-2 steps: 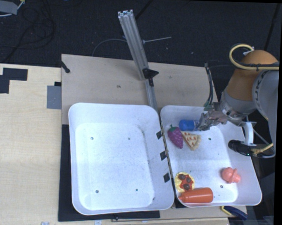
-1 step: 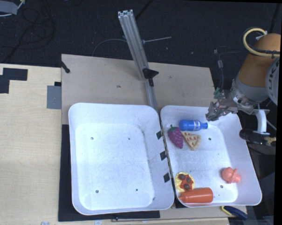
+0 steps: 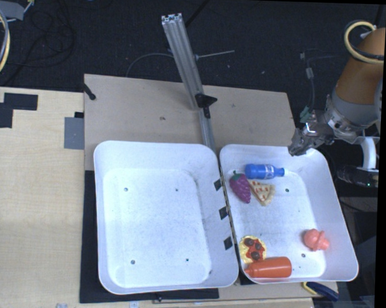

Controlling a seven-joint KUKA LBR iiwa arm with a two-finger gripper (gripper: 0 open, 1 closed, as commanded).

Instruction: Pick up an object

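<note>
The gripper (image 3: pixel 301 143) hovers over the right bin's (image 3: pixel 335 188) upper-right rim. Claw state cannot be determined. A blue bottle (image 3: pixel 264 171) lies nearby.

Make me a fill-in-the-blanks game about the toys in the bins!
1. The bottle lying in the right bin is coloured ____.
2. The purple grapes lie right beside a slice of ____.
3. The gripper is over the right bin's far ____.

Missing words: blue; pizza; edge
</note>
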